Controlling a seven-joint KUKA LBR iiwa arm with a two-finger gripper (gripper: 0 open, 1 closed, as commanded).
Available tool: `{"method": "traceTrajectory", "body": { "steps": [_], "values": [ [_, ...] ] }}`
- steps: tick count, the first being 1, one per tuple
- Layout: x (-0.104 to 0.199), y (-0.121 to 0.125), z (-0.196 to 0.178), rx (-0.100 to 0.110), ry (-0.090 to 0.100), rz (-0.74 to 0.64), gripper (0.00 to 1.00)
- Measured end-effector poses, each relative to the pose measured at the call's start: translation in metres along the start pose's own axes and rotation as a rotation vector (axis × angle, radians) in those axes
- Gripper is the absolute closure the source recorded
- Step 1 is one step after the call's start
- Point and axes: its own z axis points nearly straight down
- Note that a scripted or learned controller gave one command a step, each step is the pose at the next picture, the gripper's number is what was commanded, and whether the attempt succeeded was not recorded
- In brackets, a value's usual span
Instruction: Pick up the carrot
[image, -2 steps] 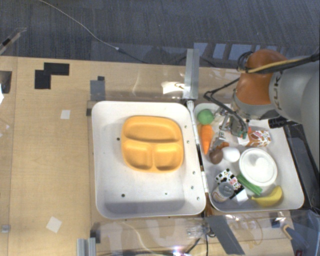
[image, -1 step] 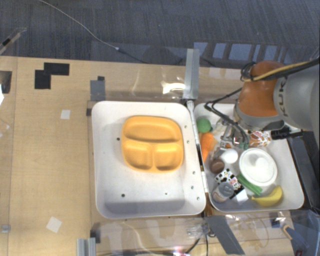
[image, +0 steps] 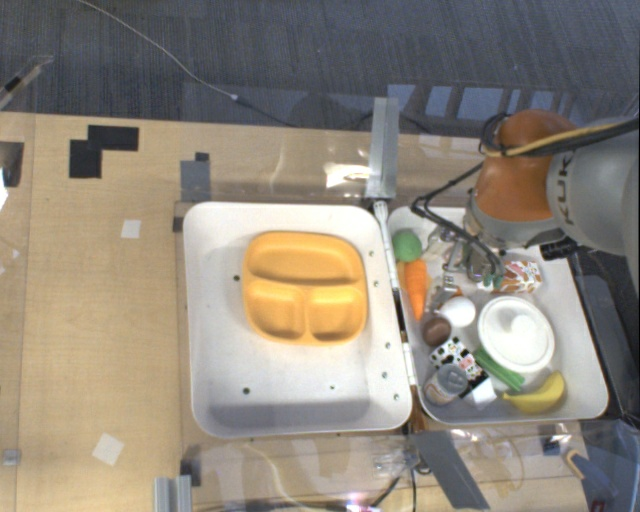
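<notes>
The carrot (image: 414, 287) lies lengthwise along the left wall of the right bin (image: 590, 370), orange, with its green top (image: 406, 246) pointing to the far side. My gripper (image: 470, 262) hangs over the upper middle of that bin, a little to the right of the carrot, under the orange wrist band (image: 515, 170). The carrot is not between its fingers and rests on the bin floor.
The right bin also holds a white bowl (image: 516, 333), a banana (image: 535, 394), a green stick (image: 497, 368), a brown ball (image: 436, 328), a white ball (image: 459, 312) and a black-and-white toy (image: 452, 354). A yellow divided plate (image: 303, 286) sits in the left bin (image: 215, 380).
</notes>
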Motion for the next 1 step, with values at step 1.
{"method": "traceTrajectory", "body": {
  "steps": [1],
  "values": [
    [0.0168, -0.0009, -0.0004, -0.002, -0.003, 0.097, 0.0]
  ]
}}
